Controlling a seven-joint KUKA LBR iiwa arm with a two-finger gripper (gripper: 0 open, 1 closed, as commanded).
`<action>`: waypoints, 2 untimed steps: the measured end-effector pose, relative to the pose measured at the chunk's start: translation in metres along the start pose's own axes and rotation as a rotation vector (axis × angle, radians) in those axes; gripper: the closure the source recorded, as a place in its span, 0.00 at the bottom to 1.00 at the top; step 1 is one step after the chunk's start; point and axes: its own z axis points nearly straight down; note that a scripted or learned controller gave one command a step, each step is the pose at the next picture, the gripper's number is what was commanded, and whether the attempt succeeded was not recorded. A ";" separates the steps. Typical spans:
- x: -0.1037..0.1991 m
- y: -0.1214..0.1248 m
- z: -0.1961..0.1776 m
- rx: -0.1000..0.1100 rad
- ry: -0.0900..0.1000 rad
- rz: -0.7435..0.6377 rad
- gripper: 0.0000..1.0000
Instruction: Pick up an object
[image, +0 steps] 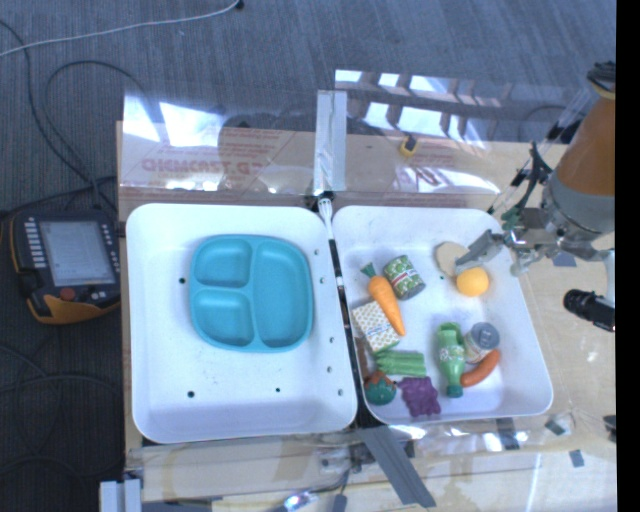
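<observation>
Looking down at the bench, closest to the camera in the right bin there's a purple grape bunch, with a green bottle and a little orange-red chili-looking thing just beside it, the chili touching the bottle's lower end. A green chunk sits next to the grapes, and there's a small grey round can by the bottle's top. A bit further back: a checkered cracker-ish block against the bin's left wall, a carrot lying tilted beside it, and a green can right by the carrot's leafy end. Then an orange ball near the far right side, with a pale tan disc just behind it.

My gripper is up at the bin's far right corner, hovering above the tan disc and the ball. Honestly can't tell if my fingers are spread or closed from this angle, and nothing is visible between them.

Left bin has a blue divided plate in the middle. Way off to the left on the floor sits a pendant controller.
</observation>
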 end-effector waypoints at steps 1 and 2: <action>-0.025 0.020 0.097 0.001 0.001 -0.037 0.00; -0.021 0.032 0.124 -0.007 0.005 -0.068 0.00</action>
